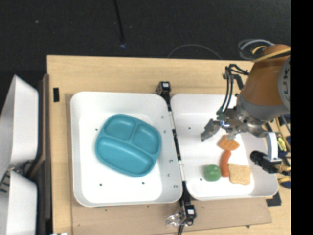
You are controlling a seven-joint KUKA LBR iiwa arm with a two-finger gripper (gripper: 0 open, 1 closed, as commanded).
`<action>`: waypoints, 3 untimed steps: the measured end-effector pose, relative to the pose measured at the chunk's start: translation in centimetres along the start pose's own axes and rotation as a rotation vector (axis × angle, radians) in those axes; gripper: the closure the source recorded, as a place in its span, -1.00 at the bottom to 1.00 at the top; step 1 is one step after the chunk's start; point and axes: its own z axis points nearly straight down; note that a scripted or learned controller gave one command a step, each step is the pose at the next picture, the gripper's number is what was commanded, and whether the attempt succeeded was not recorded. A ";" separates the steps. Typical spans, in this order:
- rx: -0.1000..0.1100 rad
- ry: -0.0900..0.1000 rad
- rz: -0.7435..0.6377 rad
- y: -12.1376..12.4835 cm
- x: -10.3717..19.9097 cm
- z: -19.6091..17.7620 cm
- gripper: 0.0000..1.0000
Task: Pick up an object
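Observation:
My gripper (224, 131) hangs over the right bin (195, 112), its fingers spread open with nothing between them. One dark finger (210, 130) points down-left. Just below the gripper lies a small orange piece (228, 144). In front of that piece sit an orange-red sausage (225, 163), a green ball (212, 173) and a tan slice of toast (239, 174), close together near the bin's front edge. The arm's orange band (266, 84) rises above the bin at the right.
A blue divided plate (128, 144) lies in the middle of the left bin (83, 180). A low ridge with black clips (164, 87) separates the bins. Cables and a black part (261, 161) crowd the right bin's far right side.

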 end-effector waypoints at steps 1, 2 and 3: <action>-0.013 -0.002 -0.003 0.3 0.0 -0.6 -1.00; -0.009 -0.004 0.002 0.8 -0.5 3.8 -1.00; -0.008 -0.004 0.001 0.9 -0.9 10.1 -1.00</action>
